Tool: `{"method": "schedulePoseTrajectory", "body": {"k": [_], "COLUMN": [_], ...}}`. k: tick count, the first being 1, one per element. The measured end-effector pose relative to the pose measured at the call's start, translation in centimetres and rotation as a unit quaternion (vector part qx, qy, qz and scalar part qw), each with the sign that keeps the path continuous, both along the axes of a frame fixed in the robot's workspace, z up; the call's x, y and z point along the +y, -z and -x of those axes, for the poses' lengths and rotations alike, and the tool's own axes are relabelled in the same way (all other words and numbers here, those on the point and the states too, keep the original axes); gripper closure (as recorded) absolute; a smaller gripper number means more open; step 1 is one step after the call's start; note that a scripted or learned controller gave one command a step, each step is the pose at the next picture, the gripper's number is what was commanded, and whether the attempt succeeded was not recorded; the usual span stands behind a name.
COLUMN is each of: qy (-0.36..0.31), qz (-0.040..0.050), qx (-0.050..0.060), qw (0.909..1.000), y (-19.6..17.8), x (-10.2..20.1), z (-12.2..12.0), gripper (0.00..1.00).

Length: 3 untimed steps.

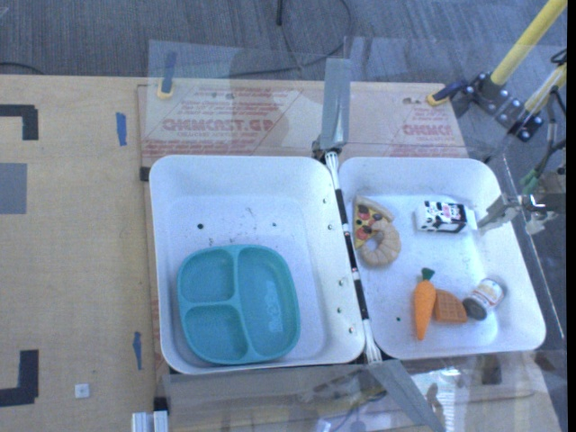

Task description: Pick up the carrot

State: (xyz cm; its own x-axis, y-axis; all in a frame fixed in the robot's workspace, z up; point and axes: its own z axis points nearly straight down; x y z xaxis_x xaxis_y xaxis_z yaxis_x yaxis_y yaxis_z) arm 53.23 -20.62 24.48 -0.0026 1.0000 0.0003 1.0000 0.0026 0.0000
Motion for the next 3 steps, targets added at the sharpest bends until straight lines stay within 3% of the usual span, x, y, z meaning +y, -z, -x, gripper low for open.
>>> {"method": "schedulePoseTrajectory", "body": {"k": [1,2,3], "qy": [-0.125,-0.177,-0.173], "qz": [0.0002,0.0031,0.0048], "qx": [-0.001,-0.006,-0.010], "qw": [0.9921,0.9843,0.9849], "y": [14.7,15.5,14.4], "x": [3.9,9.3,9.0], "z": [2.7,5.0,4.8], "gripper": [0.00,0.00,1.00]}}
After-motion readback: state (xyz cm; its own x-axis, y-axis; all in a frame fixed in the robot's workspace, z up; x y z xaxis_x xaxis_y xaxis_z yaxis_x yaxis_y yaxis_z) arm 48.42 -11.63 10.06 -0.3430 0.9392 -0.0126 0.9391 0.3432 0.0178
